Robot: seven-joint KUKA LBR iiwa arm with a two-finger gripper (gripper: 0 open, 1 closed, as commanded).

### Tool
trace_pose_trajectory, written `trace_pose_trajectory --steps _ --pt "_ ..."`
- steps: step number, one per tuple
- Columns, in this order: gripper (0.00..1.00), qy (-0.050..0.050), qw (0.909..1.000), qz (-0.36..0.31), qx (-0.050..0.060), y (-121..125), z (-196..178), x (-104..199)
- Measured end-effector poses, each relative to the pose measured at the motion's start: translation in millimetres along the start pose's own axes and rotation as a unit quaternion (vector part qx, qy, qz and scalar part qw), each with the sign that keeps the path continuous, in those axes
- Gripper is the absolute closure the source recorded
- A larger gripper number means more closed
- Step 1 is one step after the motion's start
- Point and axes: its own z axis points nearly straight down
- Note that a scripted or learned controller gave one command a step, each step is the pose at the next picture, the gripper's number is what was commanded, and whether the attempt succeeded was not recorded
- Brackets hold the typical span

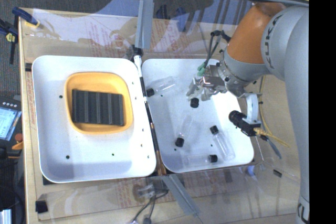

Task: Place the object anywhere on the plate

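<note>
Near edge of right bin [168,165]: clear vials with black caps lie loose. One at lower right [223,148], one at lower centre [183,132]. A third vial [160,86] lies at the bin's upper left. Gripper [202,91] sits low over the bin's upper middle, a black-capped vial [195,99] at its tips; finger spacing cannot be told. Left bin [47,165] carries the yellow plate [98,81], a dark ribbed insert [98,107] on it. Arm [262,39] occupies upper right of frame.

You see an orange-yellow plate [98,81] with a dark ribbed centre lying flat in the left bin. Clear vials with black caps [184,131] lie scattered on their sides in the right bin.
</note>
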Motion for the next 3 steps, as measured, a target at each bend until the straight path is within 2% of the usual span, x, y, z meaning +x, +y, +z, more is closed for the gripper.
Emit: trace_pose_trajectory --steps 1,2,3 --pt "1.00 0.000 0.9999 -0.014 0.000 39 -28 58" --pt "1.00 -0.001 0.9905 -0.137 -0.001 85 -22 116" --pt "1.00 -0.001 0.9809 -0.194 0.001 53 25 131"
